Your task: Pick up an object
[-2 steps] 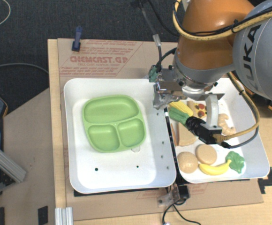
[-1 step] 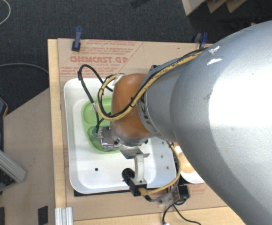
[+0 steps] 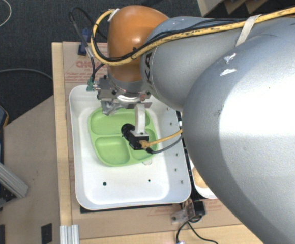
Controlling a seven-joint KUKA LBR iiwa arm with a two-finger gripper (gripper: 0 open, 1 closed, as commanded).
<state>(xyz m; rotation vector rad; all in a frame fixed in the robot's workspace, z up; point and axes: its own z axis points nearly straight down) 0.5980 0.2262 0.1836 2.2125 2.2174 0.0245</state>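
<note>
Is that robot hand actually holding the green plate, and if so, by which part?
It cannot be told. The gripper sits low over the green divided plate in the white bin, its own wrist blocking the contact.

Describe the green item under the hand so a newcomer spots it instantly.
Find the white bin at the view's left. In its upper half, beneath the hand, lies a light green plate divided into compartments. Its green stands out against the all-white bin around it.

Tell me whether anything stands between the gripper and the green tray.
Nothing visible does. The gripper sits over the far edge of the green tray in the white bin, with no other object between them.
</note>
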